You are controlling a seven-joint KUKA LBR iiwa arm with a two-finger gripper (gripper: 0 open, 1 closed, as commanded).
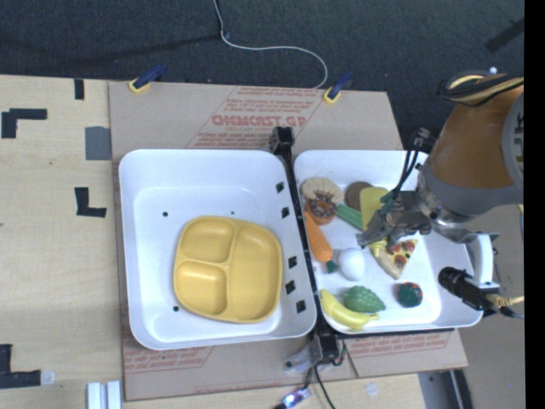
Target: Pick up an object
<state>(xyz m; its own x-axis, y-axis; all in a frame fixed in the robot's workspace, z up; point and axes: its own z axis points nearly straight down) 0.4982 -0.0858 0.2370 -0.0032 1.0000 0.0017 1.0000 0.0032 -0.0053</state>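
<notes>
Two shallow white bins sit side by side on the counter [51, 228]; the left bin [145, 186] bears a yellow sectioned plastic tray [228, 268], the right bin [426, 309] a scatter of toy foods. My gripper [381, 230] hangs low over a pizza-slice toy [396, 256], beside a white egg [351, 264] and an orange carrot [318, 241]. I cannot tell the state of the fingers. I judge nothing lifted yet; the grasp and raise remain. Brown cardboard [247, 118] underlies the bins, dark carpet [102, 15] beyond.
</notes>
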